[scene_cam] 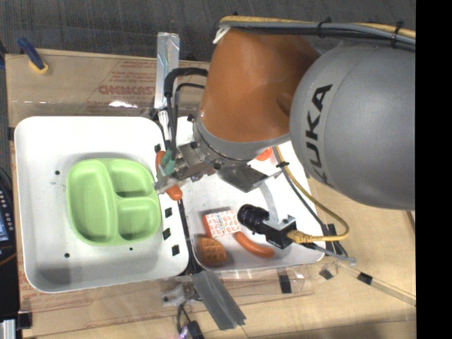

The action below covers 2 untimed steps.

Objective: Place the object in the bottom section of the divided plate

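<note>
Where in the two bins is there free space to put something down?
Left bin: bare floor all around the green plate, widest below it, and the plate's three sections. Right bin: crowded; arm above, box, bread, sausage at its lower end.

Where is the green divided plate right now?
The green divided plate sits in the left white bin, near its middle, left of the gripper.
</note>
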Each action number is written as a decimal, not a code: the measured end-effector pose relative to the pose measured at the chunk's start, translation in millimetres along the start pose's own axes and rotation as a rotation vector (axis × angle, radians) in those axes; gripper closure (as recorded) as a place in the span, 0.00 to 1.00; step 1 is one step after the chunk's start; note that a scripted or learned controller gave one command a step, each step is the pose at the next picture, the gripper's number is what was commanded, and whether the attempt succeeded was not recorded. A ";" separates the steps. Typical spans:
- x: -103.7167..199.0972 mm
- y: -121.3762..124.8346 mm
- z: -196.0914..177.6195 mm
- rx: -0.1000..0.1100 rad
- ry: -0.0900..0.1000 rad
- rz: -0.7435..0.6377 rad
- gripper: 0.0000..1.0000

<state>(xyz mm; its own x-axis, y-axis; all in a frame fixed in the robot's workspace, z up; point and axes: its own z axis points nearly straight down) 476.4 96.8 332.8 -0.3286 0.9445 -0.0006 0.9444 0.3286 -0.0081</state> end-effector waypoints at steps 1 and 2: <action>9.1 39.8 147.0 0.001 0.001 -0.093 1.00; 28.4 10.7 3.8 -0.010 -0.002 -0.355 1.00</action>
<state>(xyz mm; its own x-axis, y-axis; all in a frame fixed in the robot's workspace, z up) 477.1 127.2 328.9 -0.6364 0.7714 -0.0015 0.7714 0.6364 0.0012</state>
